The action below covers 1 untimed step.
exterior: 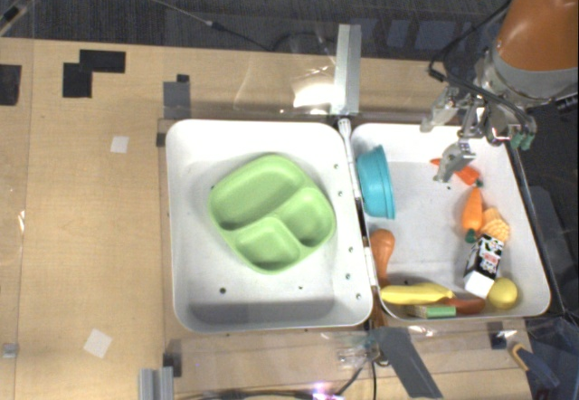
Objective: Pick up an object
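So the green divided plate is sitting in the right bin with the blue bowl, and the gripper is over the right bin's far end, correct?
Not quite. The camera view shows the green divided plate alone in the left bin, not the right one. The blue bowl leans on its edge against the right bin's left wall, and the gripper is indeed over that bin's far end.

green plate [271,213] in left bin [181,235] | tool [455,157] above right bin [416,208], near small orange piece [467,176]
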Each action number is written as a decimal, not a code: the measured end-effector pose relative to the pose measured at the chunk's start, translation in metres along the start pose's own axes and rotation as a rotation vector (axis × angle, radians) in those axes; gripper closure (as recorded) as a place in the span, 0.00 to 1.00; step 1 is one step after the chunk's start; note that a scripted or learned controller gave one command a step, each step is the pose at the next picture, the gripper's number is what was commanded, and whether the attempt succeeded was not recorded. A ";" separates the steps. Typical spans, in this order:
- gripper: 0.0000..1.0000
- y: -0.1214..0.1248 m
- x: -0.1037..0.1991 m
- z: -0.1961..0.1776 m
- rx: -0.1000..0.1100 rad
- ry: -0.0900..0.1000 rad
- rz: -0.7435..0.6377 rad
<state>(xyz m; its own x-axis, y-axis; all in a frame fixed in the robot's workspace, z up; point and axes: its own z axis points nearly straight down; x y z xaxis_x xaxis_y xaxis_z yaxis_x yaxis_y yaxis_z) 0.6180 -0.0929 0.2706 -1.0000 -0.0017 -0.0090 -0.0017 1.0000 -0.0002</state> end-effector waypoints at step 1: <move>0.00 -0.011 0.097 0.172 0.001 -0.002 -0.218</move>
<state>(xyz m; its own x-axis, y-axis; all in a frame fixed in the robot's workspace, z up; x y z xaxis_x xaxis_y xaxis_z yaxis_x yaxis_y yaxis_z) 0.5226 -0.1037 0.0981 -0.9759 -0.2179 -0.0107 -0.2179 0.9760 -0.0029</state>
